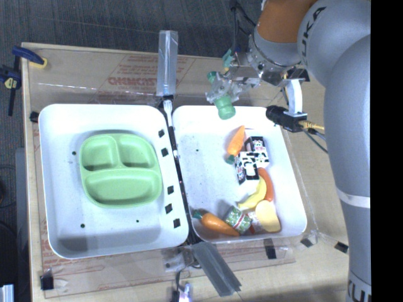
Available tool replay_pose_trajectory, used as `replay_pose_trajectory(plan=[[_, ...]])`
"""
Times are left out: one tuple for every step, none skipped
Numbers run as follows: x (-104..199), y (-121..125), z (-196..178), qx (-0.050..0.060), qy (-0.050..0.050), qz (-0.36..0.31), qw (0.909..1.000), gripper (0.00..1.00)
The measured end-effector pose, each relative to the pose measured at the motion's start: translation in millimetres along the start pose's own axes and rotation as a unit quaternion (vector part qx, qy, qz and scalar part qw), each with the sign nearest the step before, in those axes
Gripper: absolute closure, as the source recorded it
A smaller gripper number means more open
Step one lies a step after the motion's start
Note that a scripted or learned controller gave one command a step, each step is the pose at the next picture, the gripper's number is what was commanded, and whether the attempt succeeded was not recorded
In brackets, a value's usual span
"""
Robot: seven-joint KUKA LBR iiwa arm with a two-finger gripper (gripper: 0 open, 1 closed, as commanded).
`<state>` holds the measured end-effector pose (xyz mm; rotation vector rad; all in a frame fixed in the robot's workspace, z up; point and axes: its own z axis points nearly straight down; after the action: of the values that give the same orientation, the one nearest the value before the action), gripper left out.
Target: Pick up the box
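Gripper [225, 99]: I see it above the right bin's [189, 168] far rim; I can't tell its state.
Box [252, 159]: lies among toy food, untouched, well apart.

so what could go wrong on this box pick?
1. The box lies packed among other things: a carrot touches its upper end and a banana its lower end, so the claw may nudge or grab a neighbour instead.
2. The claw hangs over the right bin's far rim, off to the side of the box, so a straight descent would likely hit the rim or bare floor.
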<state>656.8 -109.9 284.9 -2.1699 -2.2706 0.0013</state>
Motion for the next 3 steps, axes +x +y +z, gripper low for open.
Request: replay_pose_trajectory(plan=[[4.0,0.1,137.3,0.001,0.000,-0.064,0.9979,1.00],[69.4,-97.3,93.1,0.001,0.000,-0.191,0.9816,1.00],[42.8,-80.8,49.6,0.001,0.000,-0.009,1.0000,1.00]])
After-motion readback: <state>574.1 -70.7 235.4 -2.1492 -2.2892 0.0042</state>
